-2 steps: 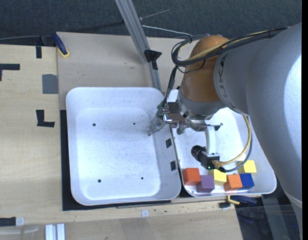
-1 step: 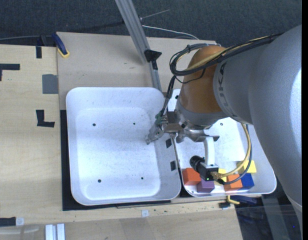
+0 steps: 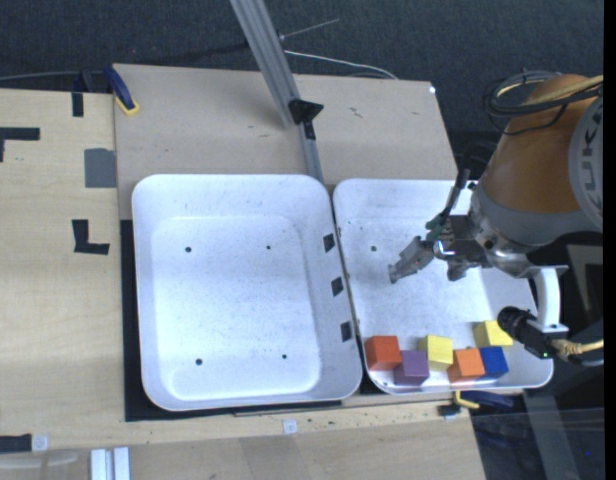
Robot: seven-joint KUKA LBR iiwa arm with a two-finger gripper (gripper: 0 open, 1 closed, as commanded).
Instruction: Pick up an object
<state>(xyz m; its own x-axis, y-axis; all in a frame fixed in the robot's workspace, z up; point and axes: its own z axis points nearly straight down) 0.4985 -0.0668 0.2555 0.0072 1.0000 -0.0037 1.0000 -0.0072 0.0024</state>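
Wooden bench [image 3: 48,298], two white bins; left bin [image 3: 148,298] bare. Blocks cluster along right bin [image 3: 388,208] near edge: orange block [image 3: 382,351], purple block [image 3: 415,366], yellow block [image 3: 439,350]. Gripper [image 3: 403,268] above bin middle, well apart from blocks, carrying nothing. Fingers: cannot tell. Pick not started.

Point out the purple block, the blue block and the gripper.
purple block [image 3: 415,366]: camera view, on its top face.
blue block [image 3: 494,361]: camera view, on its visible top, beside the orange block.
gripper [image 3: 401,271]: camera view, at the fingertips over the right bin.
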